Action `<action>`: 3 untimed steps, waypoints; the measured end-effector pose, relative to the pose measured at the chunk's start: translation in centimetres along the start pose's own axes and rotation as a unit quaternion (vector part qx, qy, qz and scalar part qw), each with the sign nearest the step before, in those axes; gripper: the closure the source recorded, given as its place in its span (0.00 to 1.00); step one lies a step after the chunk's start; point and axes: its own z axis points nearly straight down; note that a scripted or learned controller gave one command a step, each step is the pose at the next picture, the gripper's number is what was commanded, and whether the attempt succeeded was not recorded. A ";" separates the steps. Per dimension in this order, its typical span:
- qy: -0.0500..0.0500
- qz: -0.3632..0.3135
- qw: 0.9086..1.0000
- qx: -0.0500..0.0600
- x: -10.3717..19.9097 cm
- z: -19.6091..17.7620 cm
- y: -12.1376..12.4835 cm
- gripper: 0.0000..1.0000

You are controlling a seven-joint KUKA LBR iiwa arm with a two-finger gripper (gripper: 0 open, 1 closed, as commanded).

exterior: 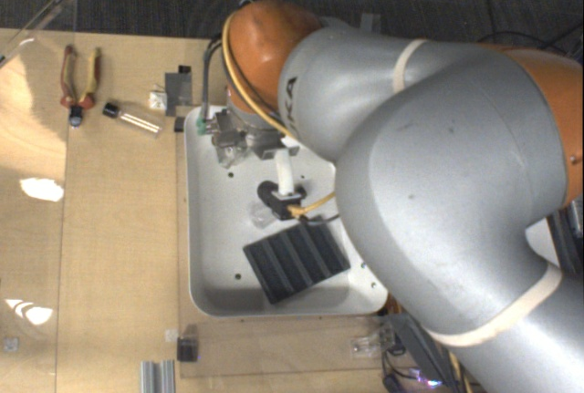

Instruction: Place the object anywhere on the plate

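Camera view, from above and at a slant: the grey arm point(438, 154) reaches in from the right and covers most of the right half, so only the left bin point(208, 286) can be read. The gripper point(230, 138) sits at that bin's far left corner, low over the white floor. Whether it is spread or pressed together cannot be told from this angle, and nothing can be seen pinched in it. A black ribbed block point(297, 262) lies flat on the bin floor toward the near wall, turned a little askew and well apart from the gripper. It is most likely the object to be moved, being the one sizeable loose thing in the bin. On the bench point(109, 245) left of the bin lie pliers point(79, 77) with red and orange handles and, nearer the bin, a small clear vial point(135, 118). The arm hides whatever is in the right part of the scene, so where the plate stands cannot be made out. As a judgement, the task looks to be at its start: the block rests in the bin, not gripped, and the pick-up, the carry and the setting down on the plate are all left to do.
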 end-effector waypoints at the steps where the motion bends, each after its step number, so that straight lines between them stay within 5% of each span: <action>1: -0.001 -0.054 0.999 0.002 0.7 -9.5 1.6 1.00; 2: 0.000 -0.226 0.974 0.002 -0.4 -0.8 1.3 1.00; 3: 0.000 -0.394 0.919 0.001 -0.6 -3.9 1.2 1.00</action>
